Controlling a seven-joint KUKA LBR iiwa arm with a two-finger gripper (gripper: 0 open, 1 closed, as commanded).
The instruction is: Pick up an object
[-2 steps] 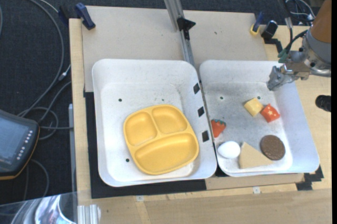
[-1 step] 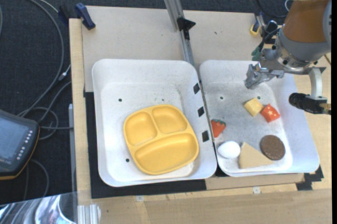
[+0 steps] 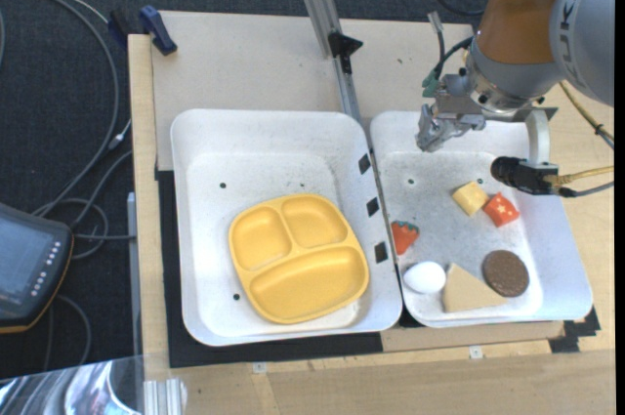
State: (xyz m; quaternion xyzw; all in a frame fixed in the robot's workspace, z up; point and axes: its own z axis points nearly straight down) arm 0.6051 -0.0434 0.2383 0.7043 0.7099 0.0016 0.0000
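Dark carpet floor point(image 3: 59, 110), black cables point(image 3: 88, 22), pale wooden bench point(image 3: 244, 62).

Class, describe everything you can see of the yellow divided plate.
The yellow plate looks like smooth plastic, rounded-rectangular, with three compartments: two small ones toward the back and one large one in front. It lies flat, right side up, slightly rotated, in the front of the left bin, its front edge near the bin's wall. Nothing lies on it.

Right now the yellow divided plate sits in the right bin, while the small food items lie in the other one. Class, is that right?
Not quite. The camera view shows the yellow divided plate in the left bin; the small food items lie in the right bin.
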